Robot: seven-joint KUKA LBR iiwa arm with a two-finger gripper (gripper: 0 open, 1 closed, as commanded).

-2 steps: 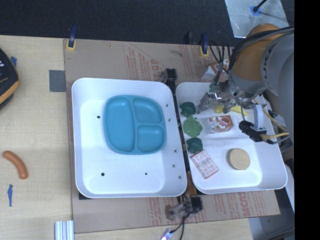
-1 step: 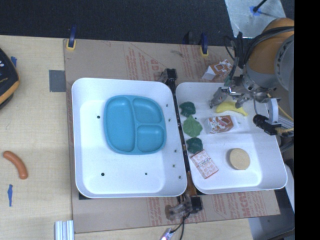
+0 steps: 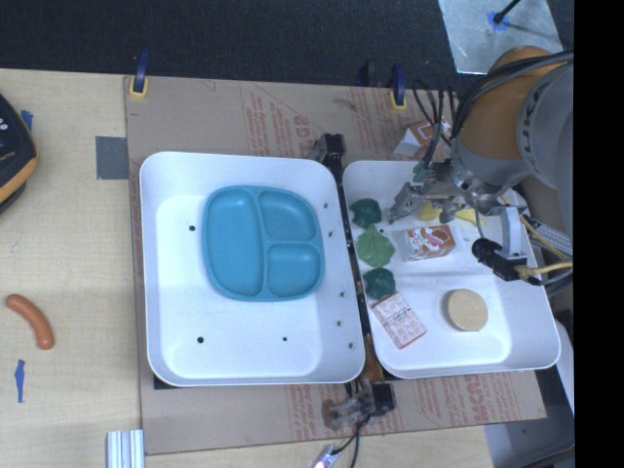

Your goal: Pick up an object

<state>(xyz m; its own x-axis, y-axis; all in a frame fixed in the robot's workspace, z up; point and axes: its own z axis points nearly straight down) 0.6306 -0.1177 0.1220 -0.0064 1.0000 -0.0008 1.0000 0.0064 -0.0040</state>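
Note:
My gripper (image 3: 426,203) hangs over the far part of the right bin (image 3: 526,344), coming in from the right. Just below it in the view lies a red-and-white packet (image 3: 429,242). To its left, along the bin's left wall, three green pieces stand in a row: a dark one (image 3: 366,211), a lighter leafy one (image 3: 375,248) and another dark one (image 3: 378,282). A second red-and-white packet (image 3: 400,320) lies near the front left. A round tan disc (image 3: 467,310) rests toward the front right. I see nothing held by the gripper.
The left bin (image 3: 171,339) holds a blue divided plate (image 3: 263,242). On the bench at far left lie an orange sausage (image 3: 31,320) and a yellow-and-black device (image 3: 12,154). Clamps sit at the seam between the bins.

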